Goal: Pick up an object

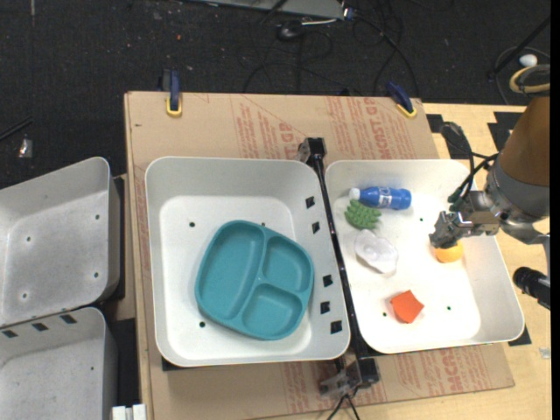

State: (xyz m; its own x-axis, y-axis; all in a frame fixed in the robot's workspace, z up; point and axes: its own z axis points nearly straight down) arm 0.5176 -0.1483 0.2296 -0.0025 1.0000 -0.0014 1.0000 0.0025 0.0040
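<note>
The yellow-orange ball [449, 252] is sitting in the right bin [490, 322], near its right wall. Your end effector [446, 231] is hanging right over it, touching or nearly so; you cannot tell its grip. Nothing is lifting yet, so the pick remains ahead.

overhead slanted view, both bins [157, 234]

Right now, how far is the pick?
Done: the gripper is down in the right bin, right over the yellow object. In hand: nothing visibly gripped; whether the fingers have closed cannot be told. Left: grasp and lift. The blue bottle, orange block and teal tray lie untouched.
</note>
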